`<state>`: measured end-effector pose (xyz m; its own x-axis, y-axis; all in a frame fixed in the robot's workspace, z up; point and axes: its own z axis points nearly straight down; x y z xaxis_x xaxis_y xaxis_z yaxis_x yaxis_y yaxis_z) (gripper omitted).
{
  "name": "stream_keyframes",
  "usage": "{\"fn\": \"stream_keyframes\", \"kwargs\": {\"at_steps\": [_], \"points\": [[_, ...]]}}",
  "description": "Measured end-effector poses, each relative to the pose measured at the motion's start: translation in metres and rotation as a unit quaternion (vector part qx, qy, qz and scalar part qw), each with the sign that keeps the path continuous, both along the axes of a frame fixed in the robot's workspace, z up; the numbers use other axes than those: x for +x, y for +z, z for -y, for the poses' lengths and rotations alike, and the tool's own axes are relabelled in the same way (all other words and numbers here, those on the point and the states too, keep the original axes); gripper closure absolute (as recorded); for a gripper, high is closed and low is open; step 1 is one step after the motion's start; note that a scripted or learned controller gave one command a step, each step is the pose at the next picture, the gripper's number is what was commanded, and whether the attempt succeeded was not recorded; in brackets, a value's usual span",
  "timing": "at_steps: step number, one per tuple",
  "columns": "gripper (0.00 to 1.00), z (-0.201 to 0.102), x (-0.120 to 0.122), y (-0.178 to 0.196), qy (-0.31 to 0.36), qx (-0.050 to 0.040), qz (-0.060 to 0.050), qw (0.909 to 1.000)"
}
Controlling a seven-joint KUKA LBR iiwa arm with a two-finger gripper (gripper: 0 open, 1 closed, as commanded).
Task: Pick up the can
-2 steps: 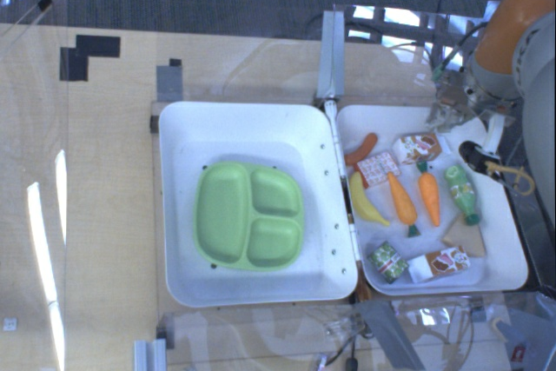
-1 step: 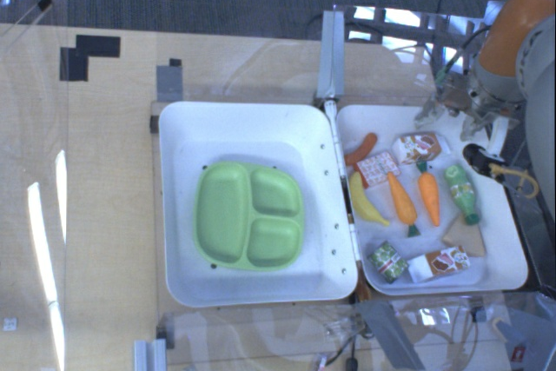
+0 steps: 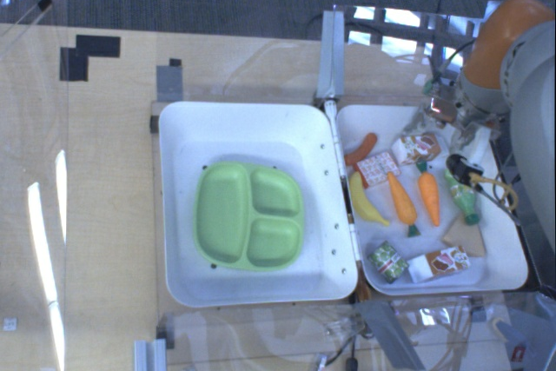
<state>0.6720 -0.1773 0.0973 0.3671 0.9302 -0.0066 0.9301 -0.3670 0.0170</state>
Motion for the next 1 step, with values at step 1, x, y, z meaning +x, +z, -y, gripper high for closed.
{"fn": "stream_keyframes", "kwargs": {"at_steps": [1], "points": [[1.0,-0.0051,0.0042,0.0124,0.005,0.001,0.007,1.0]]}}
